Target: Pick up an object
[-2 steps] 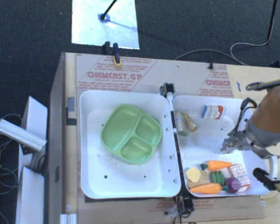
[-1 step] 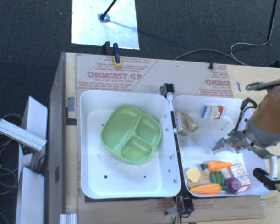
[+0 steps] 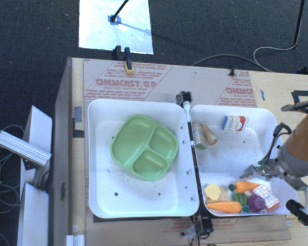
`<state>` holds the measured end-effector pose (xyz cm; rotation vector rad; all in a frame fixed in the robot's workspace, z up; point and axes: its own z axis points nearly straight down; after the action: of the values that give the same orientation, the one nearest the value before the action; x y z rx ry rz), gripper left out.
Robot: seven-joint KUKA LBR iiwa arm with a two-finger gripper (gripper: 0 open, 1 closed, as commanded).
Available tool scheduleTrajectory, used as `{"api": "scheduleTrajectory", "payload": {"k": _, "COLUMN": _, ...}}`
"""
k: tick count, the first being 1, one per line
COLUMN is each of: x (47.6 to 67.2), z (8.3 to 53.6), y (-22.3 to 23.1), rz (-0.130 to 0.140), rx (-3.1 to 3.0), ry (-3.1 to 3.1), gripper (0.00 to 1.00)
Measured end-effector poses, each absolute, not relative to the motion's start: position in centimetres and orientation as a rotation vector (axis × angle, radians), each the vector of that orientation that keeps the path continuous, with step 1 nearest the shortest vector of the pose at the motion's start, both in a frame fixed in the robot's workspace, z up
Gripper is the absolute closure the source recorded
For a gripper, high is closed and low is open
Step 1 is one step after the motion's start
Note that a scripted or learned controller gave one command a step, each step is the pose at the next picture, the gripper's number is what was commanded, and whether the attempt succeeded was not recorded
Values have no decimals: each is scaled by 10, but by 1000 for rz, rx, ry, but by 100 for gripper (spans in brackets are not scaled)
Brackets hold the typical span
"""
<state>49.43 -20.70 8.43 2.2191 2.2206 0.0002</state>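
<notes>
My gripper reaches in from the right and hangs low over the front right part of the right bin. Just below it lies a cluster of toy foods: an orange carrot, a white and red box, a purple piece, a green piece, a yellow piece and a second carrot. Toward the bin's back, a small white carton and a tan cone-shaped item lie apart from the gripper.
The left bin holds a green divided plate. A black divider strip runs between the bins. The arm's grey and orange wrist sits over the right bin's right wall.
</notes>
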Motion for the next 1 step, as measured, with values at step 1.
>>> {"api": "scheduleTrajectory", "payload": {"k": 1, "x": 495, "z": 95, "y": -207, "rz": 3, "rx": 2217, "ry": 2219, "gripper": 100}}
